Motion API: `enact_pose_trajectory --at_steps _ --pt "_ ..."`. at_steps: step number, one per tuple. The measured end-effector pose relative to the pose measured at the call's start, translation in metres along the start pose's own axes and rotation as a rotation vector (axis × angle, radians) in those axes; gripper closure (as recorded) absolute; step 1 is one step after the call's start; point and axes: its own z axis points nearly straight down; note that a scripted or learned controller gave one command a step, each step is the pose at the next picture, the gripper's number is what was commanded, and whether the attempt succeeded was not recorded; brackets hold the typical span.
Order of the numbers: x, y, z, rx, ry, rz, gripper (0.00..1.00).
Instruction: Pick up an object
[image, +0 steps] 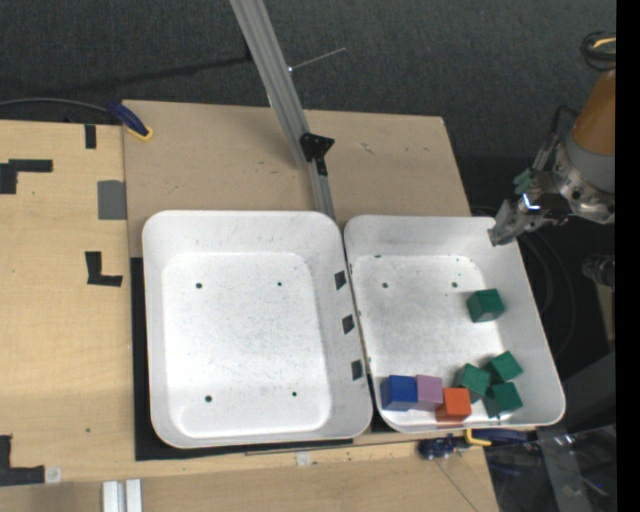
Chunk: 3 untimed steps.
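Arm reaches in over the right bin (520, 290), gripper (503, 229) hanging at its top right corner; I cannot tell its grip state. Green block (484, 304) sits just below inside.

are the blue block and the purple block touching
Touching: the camera view shows the blue block and the purple block side by side with no gap between them.

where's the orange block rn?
The small orange block sits in the right white bin near its front edge, touching the pale purple block and just below a green block.
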Motion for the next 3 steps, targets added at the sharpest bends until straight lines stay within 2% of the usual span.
enact_pose_trajectory --at_steps 1,3 --pt "0.057 0.004 -0.004 0.003 0.002 -0.006 1.0" --pt "0.161 0.002 0.023 0.007 0.003 -0.005 1.0"
